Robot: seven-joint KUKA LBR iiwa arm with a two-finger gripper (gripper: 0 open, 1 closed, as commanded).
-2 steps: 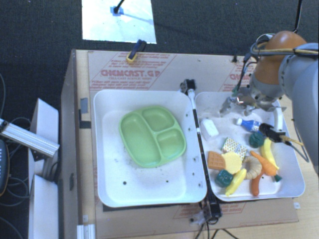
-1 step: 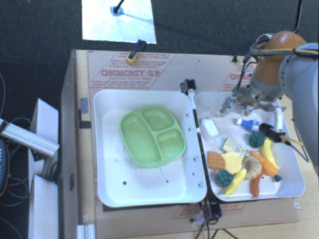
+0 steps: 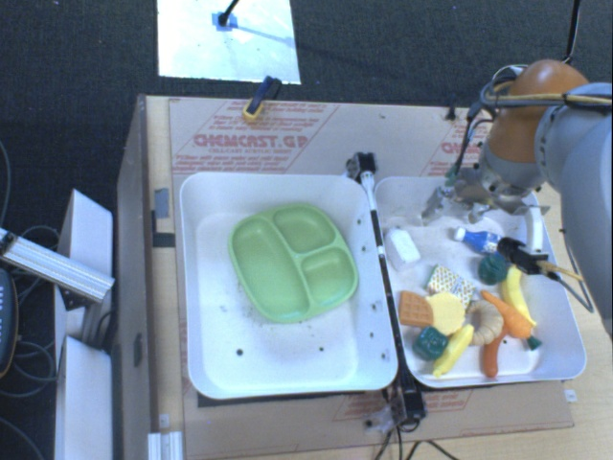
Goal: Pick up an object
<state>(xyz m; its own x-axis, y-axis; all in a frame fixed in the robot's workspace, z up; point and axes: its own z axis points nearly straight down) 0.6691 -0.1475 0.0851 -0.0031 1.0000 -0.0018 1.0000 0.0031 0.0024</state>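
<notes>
My gripper (image 3: 437, 205) hangs over the far left part of the right bin (image 3: 565, 353), below the orange-banded wrist (image 3: 533, 103). Nothing shows in its grasp. A white block (image 3: 403, 247) lies just below and left of it on the bin floor. A blue-and-white bottle (image 3: 476, 240) lies to its lower right. Toy food is piled at the near end: a checkered cracker (image 3: 448, 281), an orange waffle (image 3: 415, 310), a yellow cheese slice (image 3: 446, 311), a teal cube (image 3: 429, 343), a banana (image 3: 517, 293) and a carrot (image 3: 508, 316).
The left bin (image 3: 211, 353) holds a green divided plate (image 3: 292, 262). A black divider bar (image 3: 375, 247) runs between the bins. A yellow-and-black tool (image 3: 259, 101) lies on the board behind the bins. The arm covers the right bin's far right corner.
</notes>
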